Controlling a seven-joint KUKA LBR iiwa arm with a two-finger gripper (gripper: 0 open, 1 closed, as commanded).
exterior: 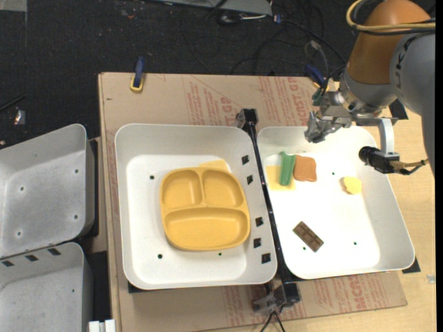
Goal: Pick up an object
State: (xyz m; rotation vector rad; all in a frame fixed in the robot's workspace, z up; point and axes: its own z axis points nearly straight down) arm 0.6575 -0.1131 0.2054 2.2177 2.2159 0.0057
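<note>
Claw [316,134]: above right bin's [387,254] far edge, open or shut impossible to tell. Green block [286,168] beside orange block [305,169], touching; risk of catching both or nudging either aside.

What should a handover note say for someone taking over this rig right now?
Gripper: above the right bin's far rim, nothing visibly held.
Right bin: green block beside an orange-brown piece, a small yellow piece nearer the right wall, a brown chocolate-like bar toward the near side.
Left bin: a yellow divided tray.
Done: no pick yet.
Left: descend, grasp one object, lift. The green block is probably the closest target.
</note>
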